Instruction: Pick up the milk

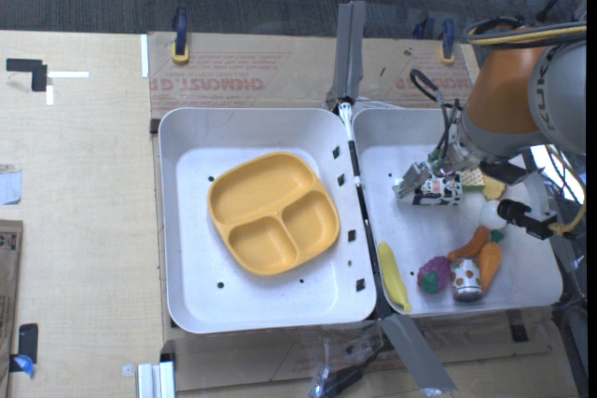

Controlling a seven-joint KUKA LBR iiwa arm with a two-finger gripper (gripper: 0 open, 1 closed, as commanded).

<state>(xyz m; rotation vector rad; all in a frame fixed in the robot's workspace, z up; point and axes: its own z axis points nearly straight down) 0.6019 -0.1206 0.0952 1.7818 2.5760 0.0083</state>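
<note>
Closing in on the milk, lift not yet made.
Milk carton (pixel 440 190) lies in the right bin (pixel 401 289), upper part, under the gripper (pixel 432 171). Claw state: cannot tell, wrist hides it; no grasp visible. Carton appears to rest on the bin floor. Carrots (pixel 482 254), banana (pixel 393 276) nearby; yellow tray (pixel 272 212) in left bin (pixel 182 228).

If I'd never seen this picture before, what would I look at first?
Probably the big yellow plate with three sections, sitting in the middle of the left white bin. Next comes the robot arm with its orange band, reaching in from the right over the right white bin, its gripper down at a small black-and-white milk carton. Near that bin's front lies colourful toy food, including a banana and a carrot.
</note>
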